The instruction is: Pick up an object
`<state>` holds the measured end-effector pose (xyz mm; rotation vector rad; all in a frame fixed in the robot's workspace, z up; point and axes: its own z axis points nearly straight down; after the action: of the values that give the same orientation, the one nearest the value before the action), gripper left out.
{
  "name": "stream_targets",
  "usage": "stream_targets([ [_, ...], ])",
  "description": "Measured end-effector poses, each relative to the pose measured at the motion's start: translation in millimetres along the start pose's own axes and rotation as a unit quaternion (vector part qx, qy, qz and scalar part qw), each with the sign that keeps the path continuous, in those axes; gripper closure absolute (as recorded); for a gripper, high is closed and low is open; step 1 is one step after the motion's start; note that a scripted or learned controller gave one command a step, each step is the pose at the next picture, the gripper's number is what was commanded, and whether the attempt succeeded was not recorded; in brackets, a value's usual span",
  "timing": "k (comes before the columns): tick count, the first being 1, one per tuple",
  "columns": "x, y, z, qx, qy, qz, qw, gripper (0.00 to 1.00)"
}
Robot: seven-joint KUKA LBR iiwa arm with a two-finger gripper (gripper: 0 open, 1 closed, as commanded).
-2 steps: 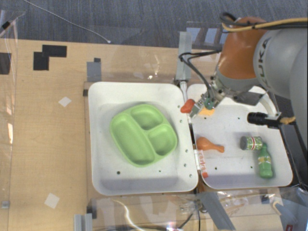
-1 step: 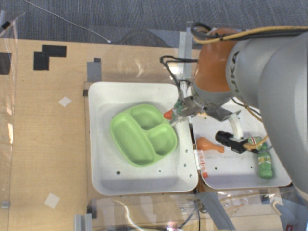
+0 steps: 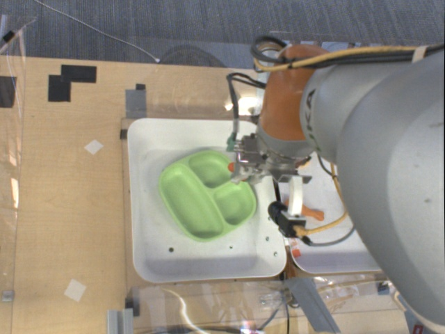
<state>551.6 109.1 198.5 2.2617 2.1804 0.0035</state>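
Observation:
A light green divided plate (image 3: 201, 195) lies tilted in the left white bin (image 3: 149, 256). It has three compartments. My gripper (image 3: 240, 169) hangs over the plate's right rim, close to the far-right compartment. A small orange-red thing (image 3: 231, 166) shows at the gripper's tip; what it is cannot be made out. The wrist and its orange band (image 3: 285, 110) cover much of the bin's right side.
The right bin (image 3: 327, 259) is mostly hidden under the arm; an orange object (image 3: 313, 214) lies in it beside a white part. Cables (image 3: 327, 235) loop below the wrist. Wooden bench top spreads to the left, with black markers (image 3: 69, 81).

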Motion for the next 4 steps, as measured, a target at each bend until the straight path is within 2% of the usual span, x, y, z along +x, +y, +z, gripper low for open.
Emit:
stream_targets([
  [1,54,-55,-23,0.001,0.0,0.116,0.9932,1.0],
  [2,103,-69,-7,0.001,-0.001,0.325,0.9455,1.0],
  [3,116,-69,11,0.001,-0.001,0.52,0.8544,1.0],
  [4,26,-63,91,0.0,0.005,0.616,0.7874,1.0],
])
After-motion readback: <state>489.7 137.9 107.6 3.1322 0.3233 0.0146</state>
